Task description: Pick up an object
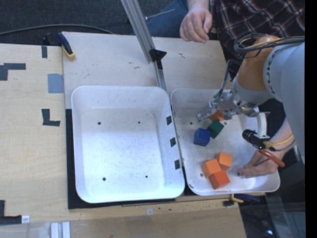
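Pale wooden bench top (114,66) with grey tape marks (55,83) at left, under even light. Dark carpet floor (59,6) behind. Slanted aluminium rail (136,16) above the bench.

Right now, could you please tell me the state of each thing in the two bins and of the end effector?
end effector: low in the right bin, over the green block
green block: resting beside the blue block
blue block: resting, free
three orange blocks: clustered near the front
right bin: holds all blocks
left bin: bare white floor
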Available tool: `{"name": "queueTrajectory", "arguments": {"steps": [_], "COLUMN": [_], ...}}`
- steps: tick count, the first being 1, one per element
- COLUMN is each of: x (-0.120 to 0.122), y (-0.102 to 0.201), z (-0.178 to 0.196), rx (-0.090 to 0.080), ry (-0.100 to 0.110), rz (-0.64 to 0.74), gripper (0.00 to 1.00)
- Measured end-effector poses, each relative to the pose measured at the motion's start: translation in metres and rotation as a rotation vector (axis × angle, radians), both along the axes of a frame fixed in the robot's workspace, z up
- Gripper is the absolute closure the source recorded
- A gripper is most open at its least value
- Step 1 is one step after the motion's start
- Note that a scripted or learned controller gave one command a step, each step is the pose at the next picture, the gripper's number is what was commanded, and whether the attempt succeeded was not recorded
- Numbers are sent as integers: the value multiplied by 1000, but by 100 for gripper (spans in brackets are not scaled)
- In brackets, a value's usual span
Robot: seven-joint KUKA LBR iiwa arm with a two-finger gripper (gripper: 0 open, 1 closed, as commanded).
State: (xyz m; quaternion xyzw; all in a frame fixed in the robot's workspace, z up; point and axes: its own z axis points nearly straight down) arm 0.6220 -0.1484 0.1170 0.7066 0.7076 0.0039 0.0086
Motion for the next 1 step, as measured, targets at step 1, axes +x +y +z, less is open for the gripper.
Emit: {"name": "queueTrajectory", "arguments": {"steps": [1], "x": [-59], "y": [-2], "z": [-26], "rx": [8], "ry": [23], "rz": [-3], "gripper": [0]}}
